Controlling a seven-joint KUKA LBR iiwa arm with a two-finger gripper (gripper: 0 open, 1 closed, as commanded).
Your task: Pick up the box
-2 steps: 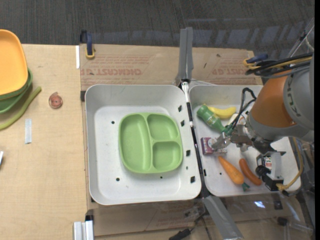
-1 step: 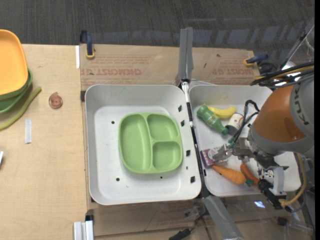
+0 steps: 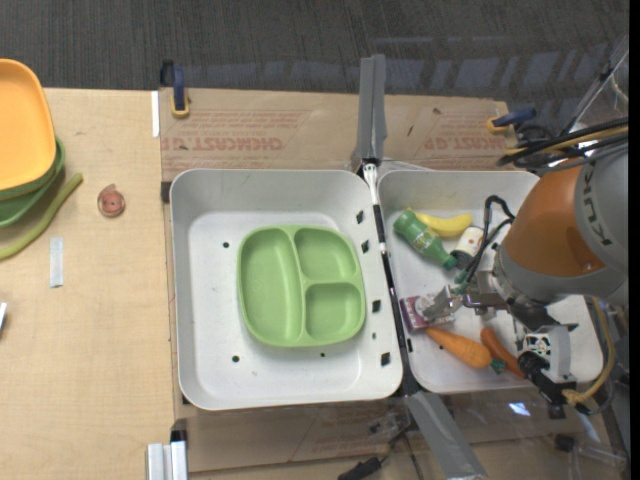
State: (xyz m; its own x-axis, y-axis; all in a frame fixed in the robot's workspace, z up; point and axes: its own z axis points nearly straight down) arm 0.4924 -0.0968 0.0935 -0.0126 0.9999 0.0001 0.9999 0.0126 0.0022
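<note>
We see the gripper (image 3: 441, 309) low in the right bin (image 3: 440, 373) — whether it grips, we cannot tell. The purple box (image 3: 412, 314) lies touching it, just above the carrot (image 3: 458, 347).

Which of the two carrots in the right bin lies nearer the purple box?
The longer carrot, lying just below and right of the purple box. The other carrot sits farther right, beyond it, partly under the arm.

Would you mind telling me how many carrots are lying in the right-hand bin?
2. One carrot lies near the front wall of the right bin; a second carrot sits just right of it, partly under the arm, which may hide others.
</note>
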